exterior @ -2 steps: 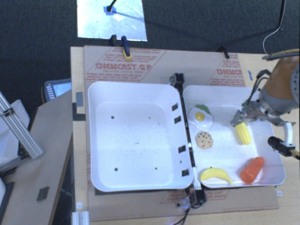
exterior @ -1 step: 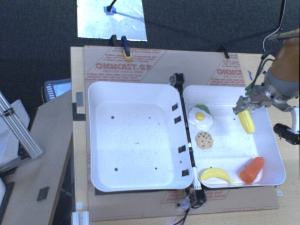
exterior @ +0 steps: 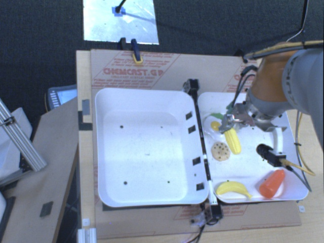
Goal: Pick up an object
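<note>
My hand (exterior: 230, 121) sits low in the right-hand bin (exterior: 248, 167) at the corn cob's (exterior: 233, 142) upper end, spread or pinching I cannot tell, and nothing looks lifted yet.

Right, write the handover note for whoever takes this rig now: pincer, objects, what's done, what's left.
Pincer: low in the right bin, at the far end of the yellow corn cob. Its grip cannot be read from this view.
Objects, all in the right bin: cookie left of the cob, banana at the near edge, orange carrot in the near right corner, small green-and-yellow piece beside the pincer.
Done: approach to the cob.
Left: a confirmed grasp and the lift.
</note>
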Available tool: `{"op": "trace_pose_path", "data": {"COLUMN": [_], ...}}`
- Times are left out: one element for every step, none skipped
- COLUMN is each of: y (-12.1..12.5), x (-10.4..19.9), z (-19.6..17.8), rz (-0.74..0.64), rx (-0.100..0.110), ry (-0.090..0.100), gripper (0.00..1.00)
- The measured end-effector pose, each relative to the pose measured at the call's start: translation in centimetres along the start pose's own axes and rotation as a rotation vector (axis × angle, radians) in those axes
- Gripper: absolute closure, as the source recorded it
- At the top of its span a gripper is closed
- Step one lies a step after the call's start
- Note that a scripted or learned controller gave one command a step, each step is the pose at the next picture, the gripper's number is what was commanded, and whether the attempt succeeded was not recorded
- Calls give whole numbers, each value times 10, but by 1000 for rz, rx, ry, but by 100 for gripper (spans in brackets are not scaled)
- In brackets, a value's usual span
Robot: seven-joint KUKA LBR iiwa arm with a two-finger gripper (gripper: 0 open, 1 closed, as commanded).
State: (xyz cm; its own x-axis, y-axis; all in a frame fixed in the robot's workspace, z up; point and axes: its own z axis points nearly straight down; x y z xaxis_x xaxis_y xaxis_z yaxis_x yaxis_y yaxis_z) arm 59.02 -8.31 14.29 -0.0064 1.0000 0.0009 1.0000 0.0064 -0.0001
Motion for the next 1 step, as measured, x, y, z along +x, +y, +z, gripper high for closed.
{"op": "trace_pose_path", "data": {"y": [47], "x": [120], "z": [-45], "rz": [-9], "rx": [-10], "ry": [3], "gripper": [100]}}
